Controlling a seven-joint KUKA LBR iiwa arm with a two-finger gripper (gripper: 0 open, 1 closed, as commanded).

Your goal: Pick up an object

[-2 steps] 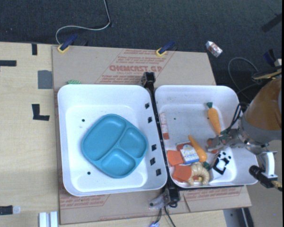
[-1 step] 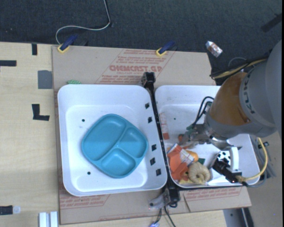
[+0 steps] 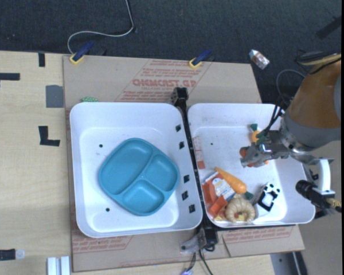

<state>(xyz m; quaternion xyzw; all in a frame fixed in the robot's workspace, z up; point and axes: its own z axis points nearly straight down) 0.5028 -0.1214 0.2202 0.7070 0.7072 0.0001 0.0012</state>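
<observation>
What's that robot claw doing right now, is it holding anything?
Gripper: low over the right-hand white bin, apart from the pile of small toys; whether it is open, shut or holding anything cannot be told.

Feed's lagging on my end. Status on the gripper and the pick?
Gripper low in right bin, fingers unreadable. No object seen held. Carrot, donut and black-white piece heaped at near edge. Blue plate alone in left bin.
</observation>
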